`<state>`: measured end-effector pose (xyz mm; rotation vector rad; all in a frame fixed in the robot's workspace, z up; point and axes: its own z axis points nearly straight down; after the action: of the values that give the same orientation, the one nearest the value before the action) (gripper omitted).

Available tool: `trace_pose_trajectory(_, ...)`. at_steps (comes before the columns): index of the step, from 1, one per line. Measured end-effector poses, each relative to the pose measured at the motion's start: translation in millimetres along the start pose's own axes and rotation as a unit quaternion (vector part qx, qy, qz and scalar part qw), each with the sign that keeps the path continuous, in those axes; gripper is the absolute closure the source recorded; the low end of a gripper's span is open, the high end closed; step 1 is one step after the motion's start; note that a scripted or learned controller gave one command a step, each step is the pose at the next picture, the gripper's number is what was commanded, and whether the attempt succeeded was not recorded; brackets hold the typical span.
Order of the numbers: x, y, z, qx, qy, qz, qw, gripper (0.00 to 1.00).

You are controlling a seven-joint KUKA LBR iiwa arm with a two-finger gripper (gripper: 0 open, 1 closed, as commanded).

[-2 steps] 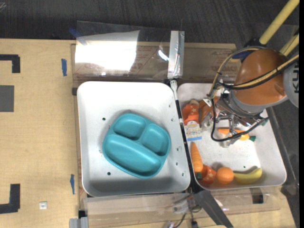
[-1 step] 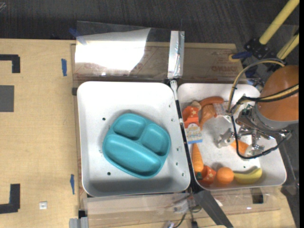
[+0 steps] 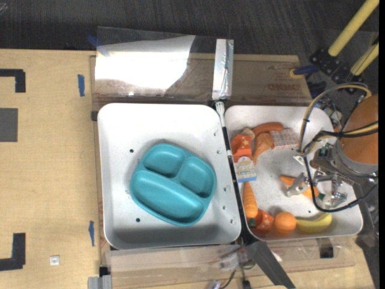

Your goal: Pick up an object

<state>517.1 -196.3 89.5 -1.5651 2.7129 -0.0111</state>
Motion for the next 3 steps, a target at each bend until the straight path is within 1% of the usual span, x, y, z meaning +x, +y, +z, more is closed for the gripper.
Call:
trace_pose_trajectory(1,-5,-2,-13,0.004,-0.004,0.0,1.0,1.0)
trace_pose_trajectory(2,-5,-2,-12,0.004,-0.004,0.0,1.0,0.0)
trace_pose_trajectory(3,4,-1,1,-0.002,-0.001,0.007,1.0,0.0)
